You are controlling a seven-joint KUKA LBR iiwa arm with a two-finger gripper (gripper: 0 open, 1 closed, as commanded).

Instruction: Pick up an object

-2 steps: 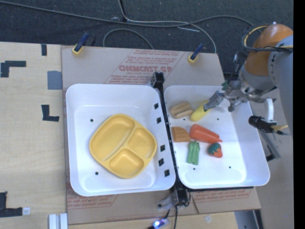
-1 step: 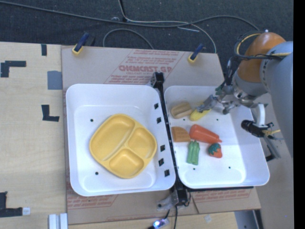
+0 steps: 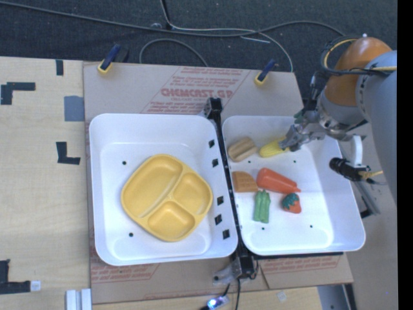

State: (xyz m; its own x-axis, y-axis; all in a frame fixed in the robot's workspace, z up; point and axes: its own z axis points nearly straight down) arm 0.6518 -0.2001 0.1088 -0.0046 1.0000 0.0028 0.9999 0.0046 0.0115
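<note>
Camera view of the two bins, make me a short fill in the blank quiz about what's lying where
1. The yellow divided plate lies in the ____ bin.
2. The toy carrot is coloured ____.
3. The gripper hovers beside the ____ toy at the far end of the right bin.
4. The green toy lies nearest the ____ edge of the right bin.

Missing words: left; orange; yellow; near

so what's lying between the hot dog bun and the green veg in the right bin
In the camera view, an orange wedge-shaped piece lies between the bun and the green vegetable.
</note>
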